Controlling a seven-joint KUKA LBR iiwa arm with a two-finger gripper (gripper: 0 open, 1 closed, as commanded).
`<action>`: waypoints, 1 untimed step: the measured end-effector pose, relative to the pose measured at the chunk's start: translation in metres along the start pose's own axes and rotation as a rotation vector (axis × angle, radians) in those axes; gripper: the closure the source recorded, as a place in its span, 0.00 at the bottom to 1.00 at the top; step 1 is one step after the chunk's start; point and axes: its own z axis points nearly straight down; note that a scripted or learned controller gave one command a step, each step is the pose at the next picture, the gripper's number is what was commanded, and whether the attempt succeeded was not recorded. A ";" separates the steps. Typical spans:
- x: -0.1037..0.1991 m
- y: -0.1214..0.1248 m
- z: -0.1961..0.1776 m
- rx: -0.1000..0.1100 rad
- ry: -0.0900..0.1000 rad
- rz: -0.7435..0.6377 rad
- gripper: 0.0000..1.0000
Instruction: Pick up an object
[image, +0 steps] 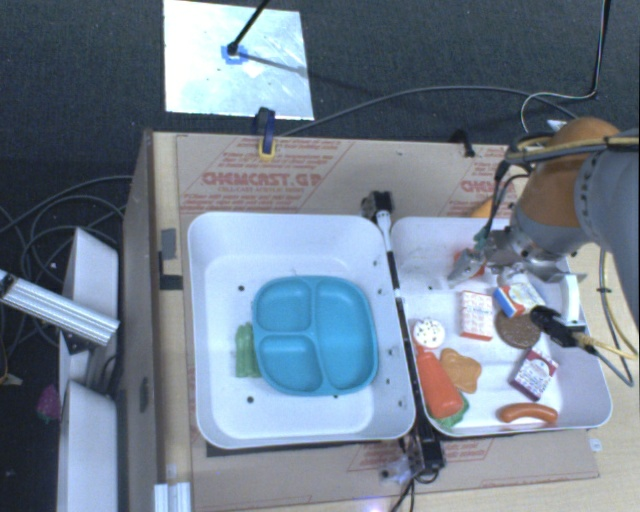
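Note:
My gripper (474, 262) hangs low over the back part of the right bin (430, 245), below the grey arm with its orange band (560, 170). Just in front of it lie a red and white carton (477, 313), a small blue, white and red packet (510, 297) and a brown disc (519, 329). Nearer the front are a white dotted round piece (428, 331), an orange carrot (440, 385), a tan cookie (462, 368), a small red box (533, 373) and a sausage (527, 412). The gripper's tip is blurred against the bin floor.
The left bin (215, 300) holds a blue divided plate (315, 335) with a green piece (245, 350) at its left side. A black divider (395, 300) runs between the bins. Cables hang along the right bin's right edge (590, 330).

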 end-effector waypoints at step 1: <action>0.024 0.030 0.011 0.002 0.002 -0.001 0.00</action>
